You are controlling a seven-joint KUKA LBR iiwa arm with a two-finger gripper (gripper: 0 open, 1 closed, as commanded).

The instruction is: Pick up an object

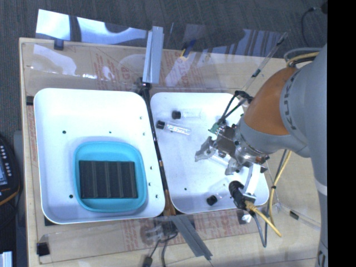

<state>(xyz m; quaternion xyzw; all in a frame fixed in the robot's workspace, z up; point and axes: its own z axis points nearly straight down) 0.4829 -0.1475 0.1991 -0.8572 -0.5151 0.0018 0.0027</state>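
My gripper [213, 151] hangs over the middle of the right bin [189, 177], below the grey arm with its orange band [267, 107]. Nothing shows in its grasp. Small objects lie on the right bin's floor: a black piece [176, 114] and a clear flat strip [178, 129] to the upper left of the gripper, a small dark piece [160, 125] by the left wall, and another black piece [211, 200] near the front edge. In the left bin [55, 115] sits a light blue tray [110, 178] with a dark ribbed insert.
A metal bar [152, 54] stands behind the gap between the bins. Cables and yellow rods [267, 218] trail off the wrist over the right bin's front right corner. Clear plastic sheeting [222, 54] lies behind the bins.
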